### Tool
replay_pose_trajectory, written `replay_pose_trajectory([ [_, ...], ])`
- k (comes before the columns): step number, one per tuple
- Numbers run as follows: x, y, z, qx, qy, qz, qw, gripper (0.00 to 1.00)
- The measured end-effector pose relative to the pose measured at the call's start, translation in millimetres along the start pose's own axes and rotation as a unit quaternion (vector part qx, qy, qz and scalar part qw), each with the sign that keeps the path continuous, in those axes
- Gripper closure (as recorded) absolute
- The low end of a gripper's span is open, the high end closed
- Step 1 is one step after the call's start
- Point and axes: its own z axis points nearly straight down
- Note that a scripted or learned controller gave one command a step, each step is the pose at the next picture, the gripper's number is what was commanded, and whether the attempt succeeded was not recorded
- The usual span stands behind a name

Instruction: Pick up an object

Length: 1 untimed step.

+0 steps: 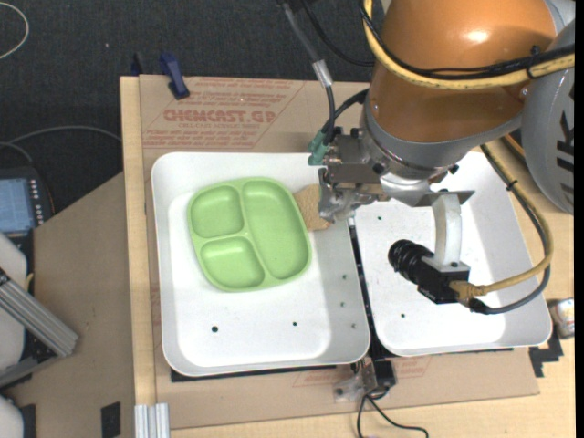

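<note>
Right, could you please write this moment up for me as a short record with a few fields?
left bin: holds a green divided plate with three compartments, lying flat
beside plate: a small tan object at the plate's right edge, partly under the arm
right bin: the arm's tool hardware hangs over it
arm: orange band over the divide between the bins
grasp: nothing seen held

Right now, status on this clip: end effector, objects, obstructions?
End effector low at the left bin's right edge. Green divided plate lying flat in that bin. Small tan object between plate and end effector, partly hidden.
</note>
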Motion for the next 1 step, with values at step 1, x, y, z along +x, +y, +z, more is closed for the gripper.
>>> replay_pose_trajectory([
  [1, -3.5, 0.8, -66.4, -0.003, 0.001, 0.002, 1.0, 1.0],
])
